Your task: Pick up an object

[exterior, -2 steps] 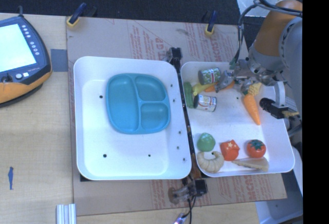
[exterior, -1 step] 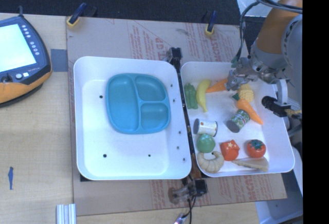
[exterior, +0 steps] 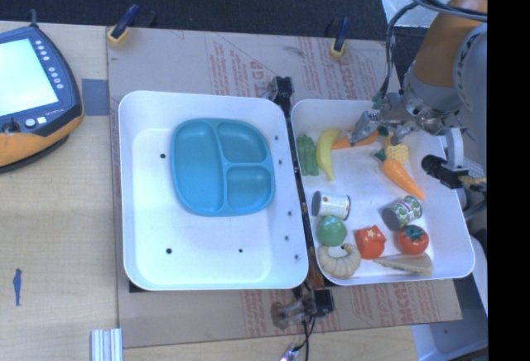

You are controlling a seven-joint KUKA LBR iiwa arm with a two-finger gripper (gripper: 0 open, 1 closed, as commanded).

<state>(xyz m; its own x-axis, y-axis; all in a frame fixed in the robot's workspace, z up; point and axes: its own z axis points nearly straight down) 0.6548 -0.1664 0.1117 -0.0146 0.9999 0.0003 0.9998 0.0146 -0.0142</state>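
Observation:
My gripper [exterior: 377, 126] hangs low over the far end of the right bin [exterior: 451, 194], with the grey arm and its orange band behind it at the upper right. Just under it lies a small orange piece [exterior: 349, 141], which looks to be touching the gripper's left side. A corn cob [exterior: 398, 154] and a carrot [exterior: 401, 176] lie just in front of the gripper. To its left sit a yellow banana [exterior: 325, 151] and a green vegetable [exterior: 307, 155]. Whether anything is held cannot be made out.
Nearer in the right bin lie a white can [exterior: 331, 204], a green ball [exterior: 331, 230], a red piece [exterior: 370, 241], a tomato [exterior: 411, 239], a printed can [exterior: 403, 211], a bagel [exterior: 339, 261] and a bread slice [exterior: 404, 265]. The left bin [exterior: 149, 252] holds a blue divided plate [exterior: 222, 166]. A tablet [exterior: 29, 94] lies far left.

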